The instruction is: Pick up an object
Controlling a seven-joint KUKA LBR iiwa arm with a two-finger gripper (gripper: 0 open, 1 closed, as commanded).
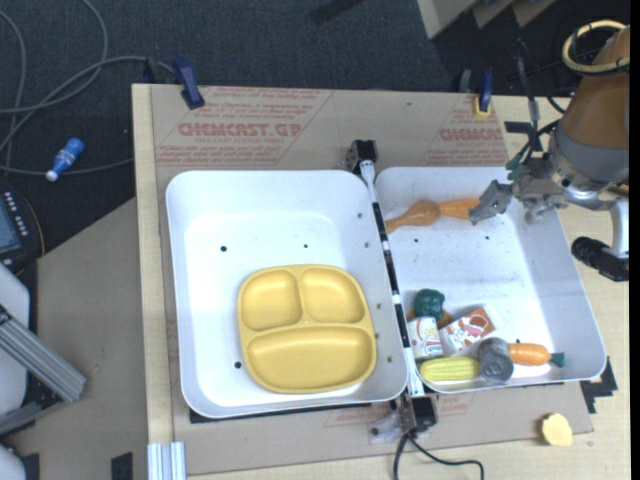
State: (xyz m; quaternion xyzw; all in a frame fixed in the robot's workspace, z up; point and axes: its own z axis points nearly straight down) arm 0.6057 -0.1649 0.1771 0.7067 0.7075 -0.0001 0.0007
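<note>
White bins: two shallow trays side by side on a cardboard-covered bench; left bin [200, 228], right bin [560, 288].
Left bin contents: a yellow divided plate [305, 328] with three compartments, lying flat toward the near half of the bin.
Right bin, far end: an orange-and-tan wooden spoon [432, 211] lying along the far wall, bowl end toward the divider between the bins.
Right bin, near corner: a cluster of small items close together: a dark green piece [430, 301], a red-and-white carton [465, 328], a small printed box [426, 336], a corn cob [449, 370], a grey round piece [494, 359] and a carrot [530, 353].
Arm: grey with an orange band [600, 108], reaching in from the right over the far end of the right bin.
Gripper [492, 204]: low over the far right part of the right bin, just beside the handle end of the spoon; whether its fingers are parted or closed cannot be told, and nothing is seen between them.
Bench surroundings: two blue clamps [188, 81] at the far edge; a yellow piece [556, 429] on the bench outside the near right corner; a blue bottle [66, 156] on the floor to the left.
</note>
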